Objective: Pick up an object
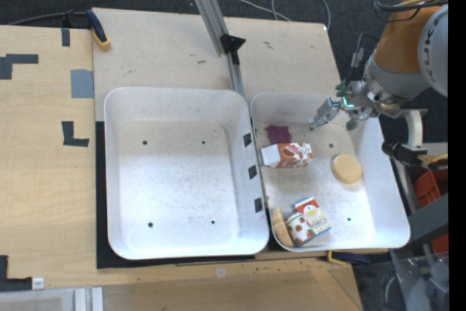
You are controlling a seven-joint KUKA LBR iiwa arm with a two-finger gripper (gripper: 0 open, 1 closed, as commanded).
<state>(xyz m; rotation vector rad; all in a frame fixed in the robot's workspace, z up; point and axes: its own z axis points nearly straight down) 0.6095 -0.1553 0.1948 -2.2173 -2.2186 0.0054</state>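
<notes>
We are reading the approach step, nothing gripped yet. Left bin [175, 164] is lying bare; right bin [378, 222] is holding a purple piece [278, 133], carton [287, 155], second carton [309, 221] and round disc [347, 169]. Gripper [336, 115] is hovering with fingers spread wide above the bin's far edge; we are judging it needs lowering onto one item

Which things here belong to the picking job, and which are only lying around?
For the job: gripper; right bin with purple item, red-white carton, tan round piece, small printed box.

Lying about: left bin, yellow-blue clamp, metal pole.
</notes>
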